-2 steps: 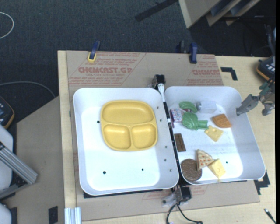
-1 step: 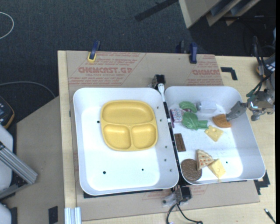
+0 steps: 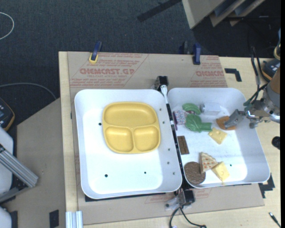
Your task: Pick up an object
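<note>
Dark carpet floor (image 3: 67, 26), wooden bench (image 3: 67, 133), pale cabinet corner (image 3: 213, 11)

Bright, even overhead light. Two white bins (image 3: 249, 153) look nearly washed out, with soft glare on their floors. A yellow tray (image 3: 131, 126) casts faint shadow toward seven o'clock. Dark floor at twelve o'clock stays dim. Focus is mildly soft throughout, grainier near edges.

The arm (image 3: 272, 95) was cut off by the right edge. The end effector (image 3: 235, 118) was blurred, its fingers indistinct. A clear item (image 3: 213, 108) in the right bin (image 3: 249, 153) was too faint to identify.
</note>
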`<state>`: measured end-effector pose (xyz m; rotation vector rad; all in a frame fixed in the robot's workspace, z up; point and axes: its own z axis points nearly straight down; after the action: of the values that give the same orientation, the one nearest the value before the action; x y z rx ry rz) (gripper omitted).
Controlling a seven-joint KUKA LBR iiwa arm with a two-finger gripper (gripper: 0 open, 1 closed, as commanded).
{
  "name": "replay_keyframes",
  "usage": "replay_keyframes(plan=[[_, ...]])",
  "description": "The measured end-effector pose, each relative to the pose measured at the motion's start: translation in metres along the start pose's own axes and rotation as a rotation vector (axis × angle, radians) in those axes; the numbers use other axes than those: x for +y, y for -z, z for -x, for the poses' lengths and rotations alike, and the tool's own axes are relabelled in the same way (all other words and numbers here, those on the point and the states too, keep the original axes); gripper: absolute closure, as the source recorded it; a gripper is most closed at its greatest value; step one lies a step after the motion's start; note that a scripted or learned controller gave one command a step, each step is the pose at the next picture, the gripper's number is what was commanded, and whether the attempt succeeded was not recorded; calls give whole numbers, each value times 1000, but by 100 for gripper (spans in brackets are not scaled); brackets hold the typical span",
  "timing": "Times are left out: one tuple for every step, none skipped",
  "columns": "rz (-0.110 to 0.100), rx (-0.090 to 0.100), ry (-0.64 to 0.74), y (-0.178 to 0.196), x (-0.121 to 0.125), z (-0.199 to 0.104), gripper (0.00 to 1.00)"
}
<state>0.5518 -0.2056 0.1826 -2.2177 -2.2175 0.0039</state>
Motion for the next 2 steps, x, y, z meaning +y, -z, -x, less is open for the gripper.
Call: replay_keyframes(plan=[[0, 1, 0, -44, -2, -5, 0], [-1, 1, 0, -97, -3, -6, 0]])
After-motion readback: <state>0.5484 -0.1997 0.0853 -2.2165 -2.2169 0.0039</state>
